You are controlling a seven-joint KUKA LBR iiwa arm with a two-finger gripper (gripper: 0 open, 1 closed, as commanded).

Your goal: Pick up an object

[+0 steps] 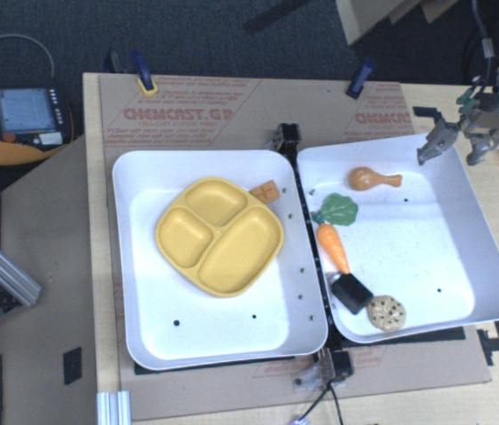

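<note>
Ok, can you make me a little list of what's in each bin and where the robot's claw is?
left bin: yellow plate with three sections, small brown block at its upper right edge
right bin: drumstick, green leaf, carrot, black block, cookie
claw: over the right bin's top right corner, fingers apart, holding nothing
nearest toy to claw: drumstick
</note>
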